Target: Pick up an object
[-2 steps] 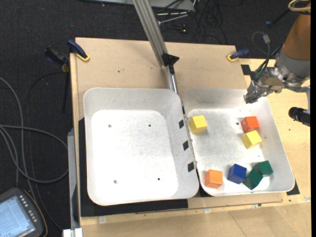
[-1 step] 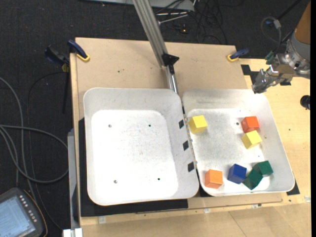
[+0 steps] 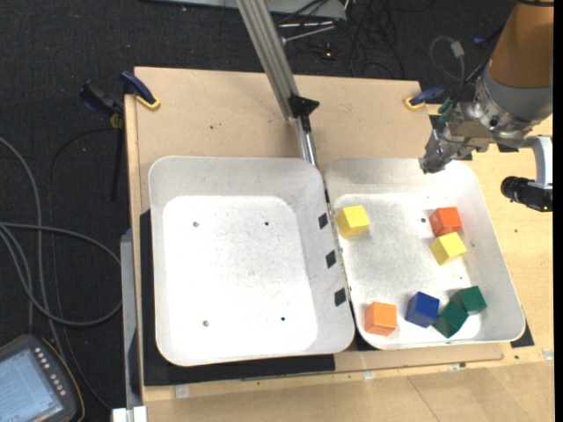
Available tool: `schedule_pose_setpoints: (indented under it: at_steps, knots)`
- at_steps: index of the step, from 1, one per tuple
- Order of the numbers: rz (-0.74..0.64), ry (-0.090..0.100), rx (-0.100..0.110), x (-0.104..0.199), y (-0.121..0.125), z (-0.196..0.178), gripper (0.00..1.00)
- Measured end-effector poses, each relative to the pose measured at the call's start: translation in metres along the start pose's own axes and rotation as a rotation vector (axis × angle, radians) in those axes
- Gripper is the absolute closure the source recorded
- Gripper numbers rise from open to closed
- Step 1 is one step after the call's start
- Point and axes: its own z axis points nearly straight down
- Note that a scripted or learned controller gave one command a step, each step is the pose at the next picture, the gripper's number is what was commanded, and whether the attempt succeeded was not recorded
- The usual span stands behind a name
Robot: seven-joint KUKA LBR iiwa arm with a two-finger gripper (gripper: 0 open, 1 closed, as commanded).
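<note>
My gripper point(image 3: 435, 160) hangs over the far rim of the right bin point(image 3: 396, 170), well above the blocks, with nothing visible between its fingers. Inside that bin lie a yellow block point(image 3: 353, 220) near the left wall, an orange block point(image 3: 446, 220) and a second yellow block point(image 3: 449, 248) at the right. Along the near side sit another orange block point(image 3: 380, 317), a blue block point(image 3: 422, 309) and two green blocks point(image 3: 472, 299) point(image 3: 451, 316).
The left bin point(image 3: 171, 236) sits beside the right one, sharing a middle edge with black clips. A slanted metal pole point(image 3: 268, 42) rises from behind the bins. Blue-and-yellow clamps point(image 3: 136, 90) point(image 3: 424, 98) hold the board's far corners. Cables lie on the floor at left.
</note>
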Motion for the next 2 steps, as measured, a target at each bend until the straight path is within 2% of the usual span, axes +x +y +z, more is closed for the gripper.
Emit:
schedule_pose_setpoints:
  at_steps: [1,2]
  knots:
    - [-0.002,0.000,0.000,0.056,0.004,0.012,1.00]
    - [0.000,0.000,0.000,0.099,-0.002,0.016,1.00]
